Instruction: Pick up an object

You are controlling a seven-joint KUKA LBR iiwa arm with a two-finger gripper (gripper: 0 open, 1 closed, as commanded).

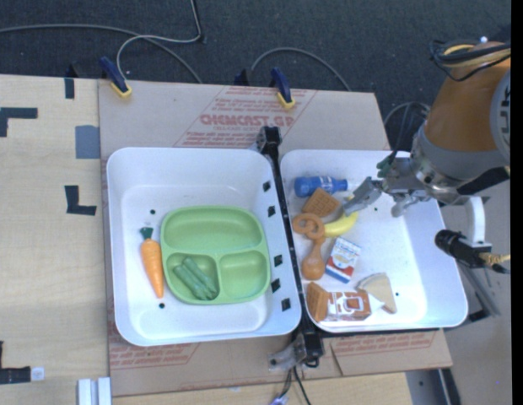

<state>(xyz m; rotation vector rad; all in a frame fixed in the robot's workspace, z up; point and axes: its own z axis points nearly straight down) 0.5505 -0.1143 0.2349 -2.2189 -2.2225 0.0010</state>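
Camera view: the gripper (381,199) hangs over the upper part of the right bin (430,302), its two fingers spread apart with nothing between them. One fingertip sits just above the banana (340,224). Near it lie a blue bottle (320,185), a pretzel (309,225) and a small carton (342,259). In the left bin (126,175), a carrot (152,264) lies beside a green tray (216,254).

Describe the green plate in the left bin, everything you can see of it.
The green plate is a rounded, light green divided tray, plastic by its look, lying flat in the middle of the left bin. It has one long compartment at the back and two smaller ones in front. Green bean pods lie in its front left compartment. A toy carrot lies along its left edge.
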